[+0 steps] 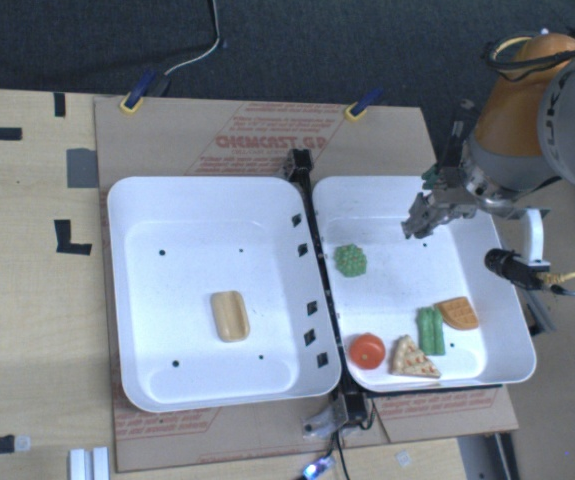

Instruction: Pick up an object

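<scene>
Nearest the camera, along the front edge of the right bin (pixel 507 363), sits a row of small food pieces: a red tomato (pixel 367 350) at the front left corner, a pizza slice (pixel 413 358) just beside it to the right, then an upright-lying green piece (pixel 429 329) touching or nearly touching the pizza slice, and an orange, bread-like piece (pixel 458 313) just beside the green one on its right. Across the black divider, the left bin (pixel 142 268) holds a single tan bread roll (pixel 230 315), lying alone near the middle of its floor, well apart from the walls. Farther back in the right bin, a green broccoli floret (pixel 350 260) rests by itself close to the divider side. Beyond it, toward the bin's back right, the gripper (pixel 419 224) hangs above the white floor, pointing down and to the left, apart from every piece; nothing can be seen between its dark fingers, and whether they are spread or closed cannot be told at this size. Both bins stand on a brown cardboard sheet (pixel 257 143) on the bench.
</scene>
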Controlling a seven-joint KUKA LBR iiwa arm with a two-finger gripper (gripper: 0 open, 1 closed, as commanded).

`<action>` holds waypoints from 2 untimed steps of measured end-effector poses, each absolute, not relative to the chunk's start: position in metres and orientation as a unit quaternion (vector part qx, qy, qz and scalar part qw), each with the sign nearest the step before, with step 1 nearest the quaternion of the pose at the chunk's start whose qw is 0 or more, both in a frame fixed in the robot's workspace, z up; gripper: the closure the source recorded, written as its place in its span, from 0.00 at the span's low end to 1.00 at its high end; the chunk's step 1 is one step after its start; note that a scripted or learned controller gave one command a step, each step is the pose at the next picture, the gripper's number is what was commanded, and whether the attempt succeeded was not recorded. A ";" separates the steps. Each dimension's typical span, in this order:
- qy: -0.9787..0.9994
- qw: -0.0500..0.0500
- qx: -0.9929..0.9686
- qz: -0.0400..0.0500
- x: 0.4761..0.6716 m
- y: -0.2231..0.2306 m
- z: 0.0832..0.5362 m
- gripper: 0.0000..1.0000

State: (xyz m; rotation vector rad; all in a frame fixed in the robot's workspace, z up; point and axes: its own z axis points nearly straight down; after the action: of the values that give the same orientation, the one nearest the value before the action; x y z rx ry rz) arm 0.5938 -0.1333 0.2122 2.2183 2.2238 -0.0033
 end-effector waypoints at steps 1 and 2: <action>0.711 -0.002 0.703 0.000 0.610 -0.029 0.182 1.00; 0.709 0.000 0.705 0.001 0.661 0.014 0.187 1.00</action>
State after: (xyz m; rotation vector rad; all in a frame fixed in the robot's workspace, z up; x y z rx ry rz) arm 0.6611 0.0136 0.1871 2.2137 2.2281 0.0045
